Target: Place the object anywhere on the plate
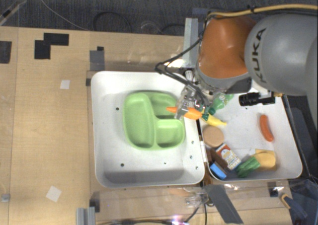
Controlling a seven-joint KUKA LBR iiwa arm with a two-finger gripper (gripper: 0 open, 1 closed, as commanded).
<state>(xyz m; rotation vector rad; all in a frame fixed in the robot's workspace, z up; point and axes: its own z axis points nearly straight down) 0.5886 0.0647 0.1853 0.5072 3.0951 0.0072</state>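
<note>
A light green divided plate (146, 122) lies in the left white bin (107, 134). My gripper (188, 106) hangs over the plate's right edge, by the wall between the two bins. Its metal fingers (191, 98) are shut on a small orange carrot-like toy (185, 113), which lies level just above the plate's right rim. The grey arm with its orange band (223, 45) reaches in from the upper right and hides part of the right bin.
The right bin (290, 167) holds a yellow-and-green corn piece (212, 120), a green item (219, 102), a red sausage (267, 127), a tan round piece (213, 137), a small labelled can (228, 157), a blue piece (217, 171), a green vegetable (247, 166) and a yellow item (267, 158).
</note>
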